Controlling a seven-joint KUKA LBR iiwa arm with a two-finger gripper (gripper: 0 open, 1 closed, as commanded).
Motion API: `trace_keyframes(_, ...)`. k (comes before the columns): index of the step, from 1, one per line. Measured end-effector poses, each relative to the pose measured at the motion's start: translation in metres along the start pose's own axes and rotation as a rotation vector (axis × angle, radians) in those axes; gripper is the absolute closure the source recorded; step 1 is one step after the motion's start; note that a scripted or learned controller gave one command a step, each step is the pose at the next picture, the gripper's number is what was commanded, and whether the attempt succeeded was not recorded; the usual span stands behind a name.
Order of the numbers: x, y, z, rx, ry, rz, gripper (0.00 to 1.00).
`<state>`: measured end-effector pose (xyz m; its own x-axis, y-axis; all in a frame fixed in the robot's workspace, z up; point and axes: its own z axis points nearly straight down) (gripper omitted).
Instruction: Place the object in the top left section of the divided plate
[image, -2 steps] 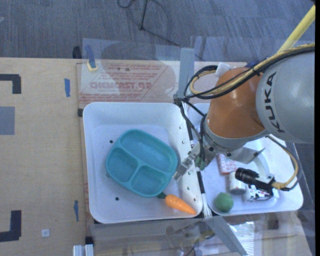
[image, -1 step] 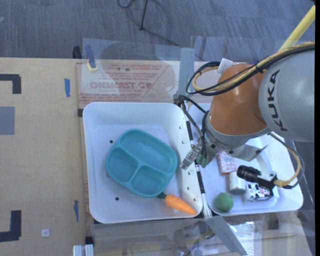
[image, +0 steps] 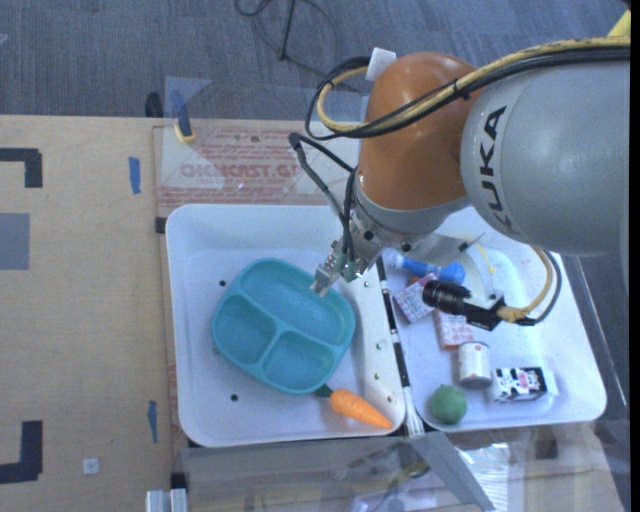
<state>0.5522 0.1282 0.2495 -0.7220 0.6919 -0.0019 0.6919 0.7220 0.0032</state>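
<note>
One hand (image: 330, 274) over teal plate (image: 285, 325) (upper rim), carrot (image: 358, 407) beside

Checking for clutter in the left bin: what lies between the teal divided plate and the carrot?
Nothing. In the camera view the carrot lies right at the lower right rim of the divided plate, its green end about touching it.

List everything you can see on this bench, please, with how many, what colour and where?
bins: two, white, side by side on the bench
divided plate: one, teal, left bin
carrot: one, orange, left bin, beside the plate's lower edge
ball: one, green, right bin, near front
small cup: one, white and red, right bin
carton: one, black and white, right bin
packets: several, red and white, right bin
arm: one, grey and orange
gripper: one, over the plate's upper edge
</note>
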Motion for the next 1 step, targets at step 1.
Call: trace_keyframes(1,0.0740,-0.0236,0.0087,0.003,0.003,-0.274,1.00)
